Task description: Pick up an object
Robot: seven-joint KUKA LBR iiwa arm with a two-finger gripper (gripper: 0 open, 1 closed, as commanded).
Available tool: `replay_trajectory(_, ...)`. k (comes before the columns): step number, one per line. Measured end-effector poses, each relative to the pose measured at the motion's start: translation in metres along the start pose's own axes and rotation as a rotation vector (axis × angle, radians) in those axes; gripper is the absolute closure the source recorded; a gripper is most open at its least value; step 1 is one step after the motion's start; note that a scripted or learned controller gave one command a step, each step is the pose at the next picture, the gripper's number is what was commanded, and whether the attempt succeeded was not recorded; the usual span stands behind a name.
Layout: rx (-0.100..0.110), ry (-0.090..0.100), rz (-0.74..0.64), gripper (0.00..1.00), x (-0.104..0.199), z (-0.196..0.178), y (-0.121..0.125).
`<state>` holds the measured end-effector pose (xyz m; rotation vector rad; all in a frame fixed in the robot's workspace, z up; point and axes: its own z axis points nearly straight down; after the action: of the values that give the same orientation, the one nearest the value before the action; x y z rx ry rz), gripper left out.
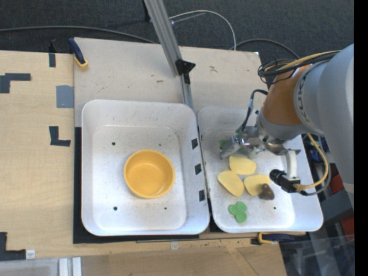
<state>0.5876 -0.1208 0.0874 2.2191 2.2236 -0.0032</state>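
A yellow-orange bowl (149, 173) sits in the white, faintly speckled left bin (98, 119). The white right bin (299, 214) holds three pale yellow pieces (242, 165), a green piece (238, 211) and a small brown one (266, 192). The arm (322, 91) is grey with an orange band. The surface (34, 154) is light wood with grey and black marks.

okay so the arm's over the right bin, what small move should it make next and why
Probably ease the gripper down toward the nearest yellow piece. It sits just above that piece in the right bin, and nothing shows between its fingers.
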Motion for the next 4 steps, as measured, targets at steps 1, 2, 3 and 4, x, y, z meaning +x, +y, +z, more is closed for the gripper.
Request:
replay_trajectory(1, 0.0, 0.001, -0.001, 1.0, 0.001, -0.011, 0.0)
replay_trajectory(2, -0.004, 0.001, 0.001, 1.0, -0.001, -0.061, 0.01)
replay_trajectory(3, -0.005, 0.0, 0.001, 1.0, -0.007, -0.106, 0.015)
replay_trajectory(4, -0.006, 0.0, 0.002, 1.0, -0.014, -0.165, 0.01)
